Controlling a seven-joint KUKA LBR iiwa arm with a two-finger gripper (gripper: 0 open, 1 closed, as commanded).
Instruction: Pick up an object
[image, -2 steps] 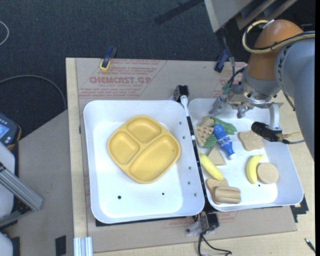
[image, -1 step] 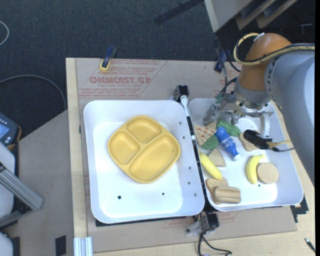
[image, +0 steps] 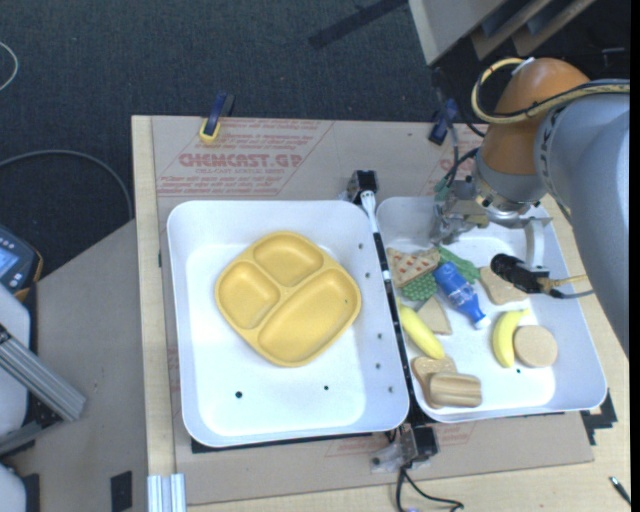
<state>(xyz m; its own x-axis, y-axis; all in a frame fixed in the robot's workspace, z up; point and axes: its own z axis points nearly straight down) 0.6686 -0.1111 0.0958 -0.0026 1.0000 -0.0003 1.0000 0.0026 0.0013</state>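
Note:
My gripper hangs over the far part of the right bin, just beyond a triangular waffle piece. Close to it lie a green item and a blue bottle. Nearer the front of that bin are a yellow banana, a second, curved banana, a round tan biscuit and a bread roll. Nothing shows between the gripper's tips.
The left bin holds a yellow divided plate in its middle. A tan slice lies right of the blue bottle. Blue and yellow clamps grip the cardboard base at the far edge. The grey arm fills the right side.

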